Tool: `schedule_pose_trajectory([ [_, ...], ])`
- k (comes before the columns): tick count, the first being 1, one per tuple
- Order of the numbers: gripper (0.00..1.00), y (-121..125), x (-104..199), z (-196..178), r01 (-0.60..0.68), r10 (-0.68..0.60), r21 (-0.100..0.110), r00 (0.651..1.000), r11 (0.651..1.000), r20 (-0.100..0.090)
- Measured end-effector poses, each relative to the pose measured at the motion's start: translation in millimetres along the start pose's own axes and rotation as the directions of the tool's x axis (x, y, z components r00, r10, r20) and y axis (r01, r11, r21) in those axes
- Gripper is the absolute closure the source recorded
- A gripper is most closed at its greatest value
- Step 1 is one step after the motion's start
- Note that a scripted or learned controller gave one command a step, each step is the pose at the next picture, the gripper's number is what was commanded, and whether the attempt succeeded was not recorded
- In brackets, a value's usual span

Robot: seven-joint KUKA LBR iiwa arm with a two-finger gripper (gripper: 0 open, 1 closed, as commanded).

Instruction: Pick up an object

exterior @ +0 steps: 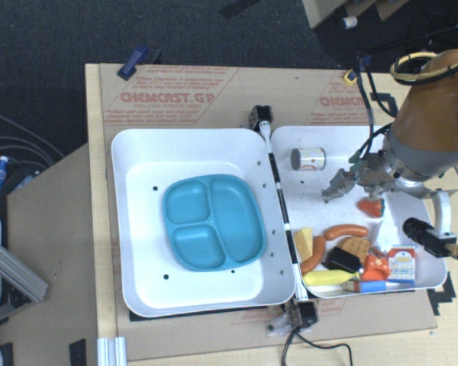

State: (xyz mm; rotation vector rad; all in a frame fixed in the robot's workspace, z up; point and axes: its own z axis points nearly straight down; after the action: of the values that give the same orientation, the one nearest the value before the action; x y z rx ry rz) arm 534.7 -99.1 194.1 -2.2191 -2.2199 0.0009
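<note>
My gripper [342, 184] hangs over the middle of the right bin [332, 139], at the end of the grey and orange arm [431, 120] that comes in from the right. Just to its right and a little nearer the front lies a small red object [372, 207], partly under the wrist. A silver can [309, 158] lies on its side at the bin's back left, apart from the gripper. Toward the front sit a sausage [343, 232], a waffle-like piece [356, 246], a black object [342, 261], a banana [326, 278] and a small carton [401, 265].
The left bin [137, 204] holds a blue divided plate [212, 221]. A black clip [260, 116] stands at the back where the bins meet. A yellow piece [303, 242] and a blue-and-orange marker [370, 286] lie near the right bin's front. Cables [0, 175] lie off the bench's left.
</note>
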Motion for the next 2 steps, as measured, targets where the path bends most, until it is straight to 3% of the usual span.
schedule_pose_trajectory([
  [1, 0.00, 59.9, -22.6, 104.2, -0.001, 0.001, 0.000, 1.000, 1.000, 0.001],
  [2, 0.00, 113.4, -26.4, 114.1, 0.003, -0.003, 0.029, 1.000, 1.000, -0.003],
])
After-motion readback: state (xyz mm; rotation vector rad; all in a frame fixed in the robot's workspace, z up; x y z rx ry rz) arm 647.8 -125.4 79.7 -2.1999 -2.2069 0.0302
